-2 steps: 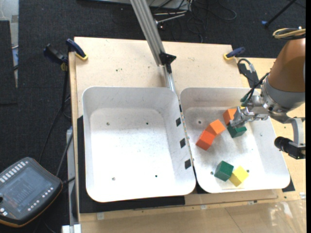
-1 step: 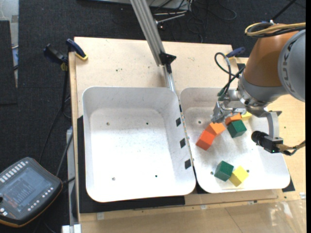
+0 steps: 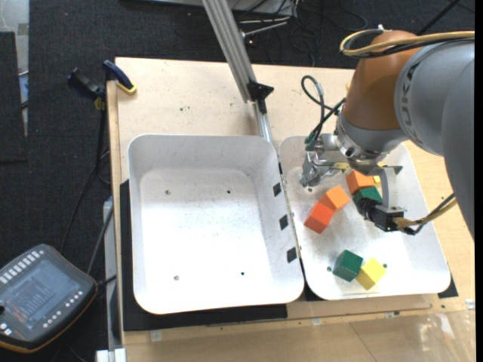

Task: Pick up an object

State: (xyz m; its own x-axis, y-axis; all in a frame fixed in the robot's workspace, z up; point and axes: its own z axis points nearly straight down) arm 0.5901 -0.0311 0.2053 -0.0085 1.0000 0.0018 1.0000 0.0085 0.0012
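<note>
The grey two-finger gripper (image 3: 343,173) hangs low over the far part of the right-hand shallow white plastic bin (image 3: 423,266), under the arm's orange wrist band (image 3: 377,89); whether it is spread or pressed together cannot be told, since the wrist body covers it.

Touching or just beside it, nearer the camera, lies a cluster of blocks: one orange cube (image 3: 336,197) against a second, larger orange block (image 3: 319,217), with another orange block (image 3: 362,181) and a dark green block (image 3: 369,195) to their right, partly hidden by the gripper's hardware and a black cable connector (image 3: 385,219). That makes three orange and one green here.

Well apart, near the bin's front edge, a green cube (image 3: 348,265) sits touching a yellow cube (image 3: 370,273).

The left-hand white bin (image 3: 143,202) lies beside it, and a slanted aluminium pole (image 3: 230,40) crosses above the bench.
</note>
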